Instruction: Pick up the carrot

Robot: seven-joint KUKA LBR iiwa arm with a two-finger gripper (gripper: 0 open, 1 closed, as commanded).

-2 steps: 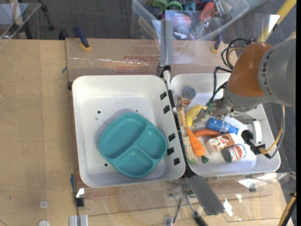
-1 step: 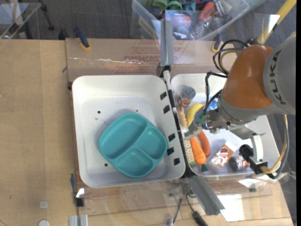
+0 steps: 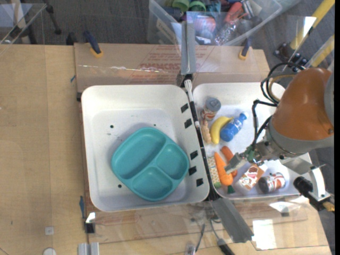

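Note:
The carrot (image 3: 221, 171) is a long orange piece lying near the front left of the right bin (image 3: 249, 92), pointing toward the front edge. A shorter orange piece (image 3: 227, 153) lies just behind it. My gripper (image 3: 235, 163) hangs low over the bin, right beside and partly over the carrot's middle. The arm's orange band (image 3: 305, 108) and grey wrist cover the bin's right half. Nothing is visibly lifted off the bin floor.
The right bin also holds a yellow banana (image 3: 218, 128), a blue bottle (image 3: 234, 126), a small can (image 3: 211, 105) and two red-and-white packages (image 3: 261, 179) at the front. A teal divided plate (image 3: 150, 163) lies in the left bin (image 3: 106, 105). A clear tub of toys (image 3: 212, 7) stands behind.

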